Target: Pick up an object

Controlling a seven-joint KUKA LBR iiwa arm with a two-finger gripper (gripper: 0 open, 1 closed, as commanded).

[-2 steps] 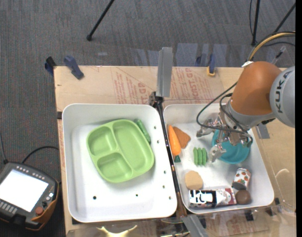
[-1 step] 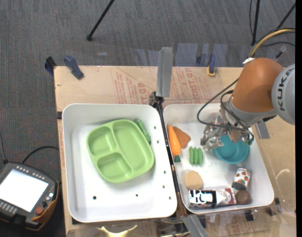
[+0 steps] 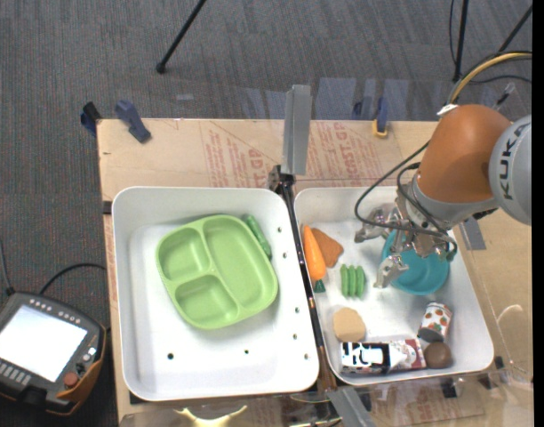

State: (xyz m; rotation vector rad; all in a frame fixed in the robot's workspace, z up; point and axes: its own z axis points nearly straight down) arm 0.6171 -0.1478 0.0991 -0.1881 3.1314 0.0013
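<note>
Nearest us, the right bin (image 3: 482,323) holds a black-and-white packet (image 3: 368,356), carrot (image 3: 314,254), green pea pods (image 3: 353,280) and teal bowl (image 3: 423,272). We see the gripper (image 3: 398,249) over that bowl, its state unclear. A green tray (image 3: 217,270) fills the left bin (image 3: 139,327).

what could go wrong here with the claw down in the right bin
1. The claw sits at the edge of the teal bowl; closing there could pinch only the rim, so the bowl may tip or slip out.
2. The green pea pods lie just beside the claw, so a sideways shift could knock them.
3. Items are crowded in the right bin, so a dragged bowl may push the patterned cup.
</note>
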